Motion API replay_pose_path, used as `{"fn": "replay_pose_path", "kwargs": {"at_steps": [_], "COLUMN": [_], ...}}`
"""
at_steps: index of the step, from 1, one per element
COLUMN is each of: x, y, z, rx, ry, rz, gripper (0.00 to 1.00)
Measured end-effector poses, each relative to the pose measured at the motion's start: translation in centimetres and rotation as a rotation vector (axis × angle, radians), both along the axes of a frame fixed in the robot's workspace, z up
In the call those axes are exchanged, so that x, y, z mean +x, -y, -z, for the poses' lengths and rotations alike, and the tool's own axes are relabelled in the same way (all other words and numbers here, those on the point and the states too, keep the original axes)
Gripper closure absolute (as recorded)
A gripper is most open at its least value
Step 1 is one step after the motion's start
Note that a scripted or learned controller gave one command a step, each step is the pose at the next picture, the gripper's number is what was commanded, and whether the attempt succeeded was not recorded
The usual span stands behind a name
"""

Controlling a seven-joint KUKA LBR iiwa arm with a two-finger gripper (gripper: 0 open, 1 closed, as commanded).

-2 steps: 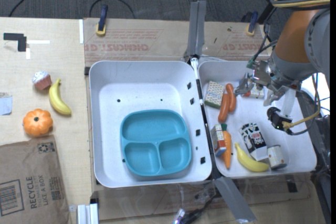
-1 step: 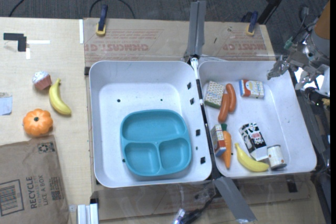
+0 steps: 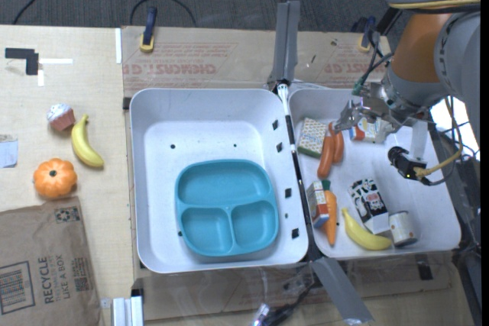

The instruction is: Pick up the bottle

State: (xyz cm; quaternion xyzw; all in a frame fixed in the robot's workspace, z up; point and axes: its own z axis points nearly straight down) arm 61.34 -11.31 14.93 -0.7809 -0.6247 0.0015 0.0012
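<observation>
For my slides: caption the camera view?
Gripper hovers over the right bin beyond the bottle.

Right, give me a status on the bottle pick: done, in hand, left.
Done: the arm has reached in over the right bin, with the gripper at its upper part near the hot dog. In hand: nothing shows between its fingers. Left: the whole pick. The bottle, white with black patches, lies lower in that bin beside the banana, apart from the gripper.

Bottle (image 3: 370,204), right bin.
White body, black cow-like patches, lying on its side, just beside the banana (image 3: 364,233).
</observation>
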Motion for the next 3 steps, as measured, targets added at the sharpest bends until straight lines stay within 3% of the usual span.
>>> {"fn": "replay_pose_path", "kwargs": {"at_steps": [1,2,3], "x": [1.8,4.5,3.2], "y": [-5.9,-14.2,-19.9], "z": [-4.6,-4.1,-4.1], "rx": [-0.003,-0.005,-0.004], "ry": [0.001,0.001,0.000], "rz": [0.355,0.595,0.871], "gripper": [0.00,0.00,0.00]}}
